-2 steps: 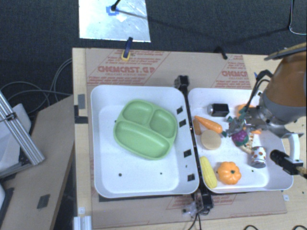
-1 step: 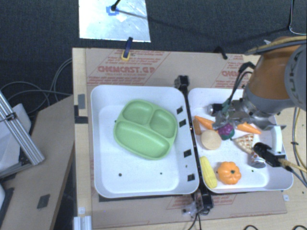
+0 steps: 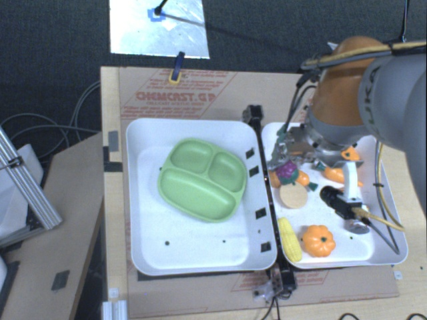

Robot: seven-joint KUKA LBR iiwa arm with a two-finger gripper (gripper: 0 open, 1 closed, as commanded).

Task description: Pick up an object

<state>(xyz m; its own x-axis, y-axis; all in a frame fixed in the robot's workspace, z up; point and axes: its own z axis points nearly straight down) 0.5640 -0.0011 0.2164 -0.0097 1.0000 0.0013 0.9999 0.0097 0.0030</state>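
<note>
the arm point(image 3: 373, 79) reaches in from the right and hangs over the right bin point(image 3: 333, 260), with its tool point(image 3: 283, 153) low over that bin's upper left corner, close to the divider between the 2 bins. i cannot tell whether the tool is released or clenched, since the wrist hides it from here, and nothing can be seen gripped in it.

just below the tool lies a purple toy point(image 3: 287, 172) (grapes or some such, hard to say), with a small orange piece point(image 3: 304, 178) touching its right side. a tan round slice point(image 3: 293, 197) sits just beneath those. along the bin's left wall, nearer the front, lies a yellow corn cob point(image 3: 288, 239), and a small orange pumpkin point(image 3: 318, 241) stands just beside it. 2 more orange pieces lie further right, one point(image 3: 335, 175) near the middle and another point(image 3: 350, 155) up by the wrist.

the left bin point(image 3: 143, 179) holds a green 3-part plate point(image 3: 202, 179), lying flat near its middle. both bins rest on a cardboard sheet point(image 3: 180, 93) on the counter.
</note>
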